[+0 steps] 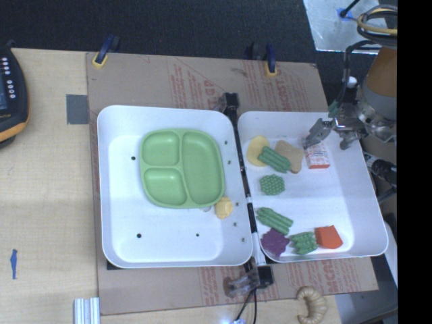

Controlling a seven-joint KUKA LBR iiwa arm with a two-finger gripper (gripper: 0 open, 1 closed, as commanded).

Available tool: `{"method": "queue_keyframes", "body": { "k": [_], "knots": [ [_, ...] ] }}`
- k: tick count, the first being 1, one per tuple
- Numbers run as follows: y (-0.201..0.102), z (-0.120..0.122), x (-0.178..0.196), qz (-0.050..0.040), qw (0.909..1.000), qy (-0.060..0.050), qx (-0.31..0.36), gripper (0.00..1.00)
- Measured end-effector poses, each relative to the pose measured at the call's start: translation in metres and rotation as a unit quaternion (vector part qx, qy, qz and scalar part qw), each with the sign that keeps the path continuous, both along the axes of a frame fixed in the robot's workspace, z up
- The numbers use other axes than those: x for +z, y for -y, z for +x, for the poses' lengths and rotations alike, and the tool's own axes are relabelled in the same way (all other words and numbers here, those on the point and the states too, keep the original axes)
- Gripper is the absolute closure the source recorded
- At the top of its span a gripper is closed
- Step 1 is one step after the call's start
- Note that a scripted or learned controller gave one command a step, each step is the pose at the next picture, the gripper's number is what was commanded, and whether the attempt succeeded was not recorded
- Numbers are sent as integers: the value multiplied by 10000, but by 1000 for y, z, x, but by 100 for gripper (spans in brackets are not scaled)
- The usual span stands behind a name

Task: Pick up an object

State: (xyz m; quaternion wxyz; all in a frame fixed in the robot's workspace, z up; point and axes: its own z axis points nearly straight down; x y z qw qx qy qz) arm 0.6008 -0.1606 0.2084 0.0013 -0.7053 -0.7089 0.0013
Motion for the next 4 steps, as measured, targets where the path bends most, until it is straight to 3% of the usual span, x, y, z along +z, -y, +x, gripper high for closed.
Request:
{"method": "queue_keyframes", "body": {
  "k": [1, 2, 3, 4],
  "knots": [
    [-51, 44, -80, 2, 10000, -11, 29, 0],
    [-28, 42, -114, 1, 10000, 41, -13, 0],
    [25, 38, -106, -3, 10000, 15, -17, 0],
    [53, 58, -34, -19, 10000, 47, -17, 0]
  ]
}}
